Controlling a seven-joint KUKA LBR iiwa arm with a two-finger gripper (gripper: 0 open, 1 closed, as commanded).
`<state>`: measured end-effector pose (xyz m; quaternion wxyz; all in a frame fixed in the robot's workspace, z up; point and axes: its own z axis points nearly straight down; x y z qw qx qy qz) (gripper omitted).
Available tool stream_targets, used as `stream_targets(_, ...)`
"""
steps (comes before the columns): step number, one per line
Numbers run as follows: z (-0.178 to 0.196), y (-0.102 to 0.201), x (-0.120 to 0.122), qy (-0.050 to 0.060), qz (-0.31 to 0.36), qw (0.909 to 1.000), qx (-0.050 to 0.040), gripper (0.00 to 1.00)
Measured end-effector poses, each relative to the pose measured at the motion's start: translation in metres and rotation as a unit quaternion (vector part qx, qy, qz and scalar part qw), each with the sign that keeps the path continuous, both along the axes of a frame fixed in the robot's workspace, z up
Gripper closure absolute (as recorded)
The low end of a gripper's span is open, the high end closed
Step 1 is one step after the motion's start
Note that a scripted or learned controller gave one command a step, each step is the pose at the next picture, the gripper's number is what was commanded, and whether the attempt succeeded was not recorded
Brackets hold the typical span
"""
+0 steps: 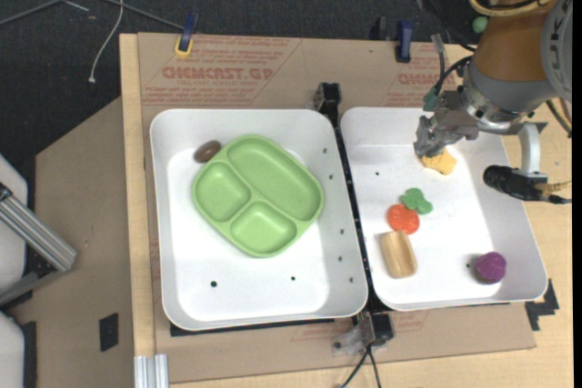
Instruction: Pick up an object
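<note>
In the right bin (509,223) lie a yellow cheese-like piece (442,163), a red tomato with a green top (406,213), a tan bread-like roll (397,253) and a purple fruit (490,267). My gripper (433,145) hangs at the back of the right bin, directly over the yellow piece and covering its far side. Only the near edge of the yellow piece shows below the gripper. The grey arm with its orange band comes in from the upper right.
The left bin (182,223) holds a green divided plate (258,194) and a small brown object (208,151) beside its back left corner. A black clamp (326,94) sits between the bins at the back. Blue clips (188,32) hold the cardboard base.
</note>
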<state>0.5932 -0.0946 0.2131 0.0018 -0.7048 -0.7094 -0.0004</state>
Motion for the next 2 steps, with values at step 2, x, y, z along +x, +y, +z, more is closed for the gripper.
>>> stream_targets(2, 0.013, 0.104, 0.006, -0.003, 0.0, 1.0, -0.0002, 1.0)
